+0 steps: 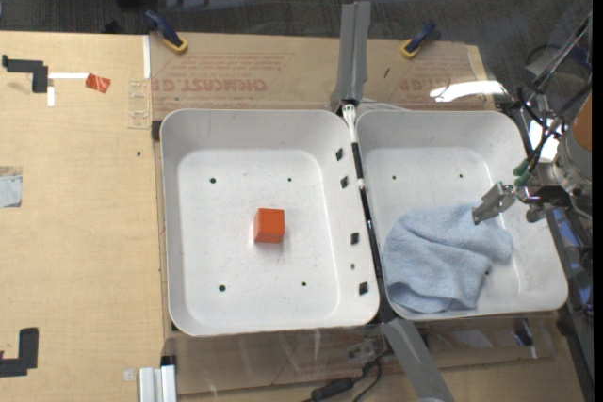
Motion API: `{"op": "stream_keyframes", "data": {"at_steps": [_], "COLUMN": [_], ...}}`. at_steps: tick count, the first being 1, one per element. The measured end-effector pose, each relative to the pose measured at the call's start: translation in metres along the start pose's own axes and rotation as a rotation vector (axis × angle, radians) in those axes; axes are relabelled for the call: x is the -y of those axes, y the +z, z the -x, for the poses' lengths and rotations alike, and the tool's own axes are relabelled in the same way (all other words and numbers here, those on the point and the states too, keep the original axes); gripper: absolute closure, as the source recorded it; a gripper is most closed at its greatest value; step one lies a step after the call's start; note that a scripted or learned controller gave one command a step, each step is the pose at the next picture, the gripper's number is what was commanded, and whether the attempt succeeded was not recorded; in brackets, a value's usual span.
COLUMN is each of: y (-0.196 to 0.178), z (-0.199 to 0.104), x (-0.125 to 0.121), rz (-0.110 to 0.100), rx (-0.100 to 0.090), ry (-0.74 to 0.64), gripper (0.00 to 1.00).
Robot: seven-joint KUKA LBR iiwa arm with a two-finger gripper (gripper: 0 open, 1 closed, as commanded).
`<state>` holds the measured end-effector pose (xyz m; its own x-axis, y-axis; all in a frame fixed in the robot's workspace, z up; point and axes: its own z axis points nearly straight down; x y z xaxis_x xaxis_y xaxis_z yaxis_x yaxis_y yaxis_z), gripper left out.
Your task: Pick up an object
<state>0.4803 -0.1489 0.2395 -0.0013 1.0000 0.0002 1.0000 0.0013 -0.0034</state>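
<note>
Dark grey carpet runs across the top of the camera view, and below it sits the desk [75, 231], a pale wooden surface with a sheet of brown cardboard [254, 75] held down by two clamps [168, 33] at its far edge. Two shallow white bins stand side by side on it, touching along a central divider.

The left bin [188, 297] holds a small orange block [269, 226], sitting flat on the floor of the bin a little below its middle, well apart from every wall.

The right bin [424, 146] holds a crumpled light-blue cloth [438, 259], bunched in the near half and reaching to the front wall.

I come in from the right edge. My gripper [507, 201] hangs over the right bin's right side, just at the upper right corner of the cloth. One finger [490, 202] slants down toward the cloth's edge and seems to touch it or sit just above it; I cannot tell which. Whether my gripper is open or closed I cannot tell, and I see nothing clearly held in it.

Farther left on the desk lie a small red tag [97, 83] and black brackets [26, 69].
</note>
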Motion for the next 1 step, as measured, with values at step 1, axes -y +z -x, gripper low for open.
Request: {"op": "stream_keyframes", "data": {"at_steps": [1], "y": [-0.0081], "z": [0.0008], "x": [-0.0004], "rz": [-0.002], "rx": [0.001], "ry": [0.001], "gripper": [1.0]}}
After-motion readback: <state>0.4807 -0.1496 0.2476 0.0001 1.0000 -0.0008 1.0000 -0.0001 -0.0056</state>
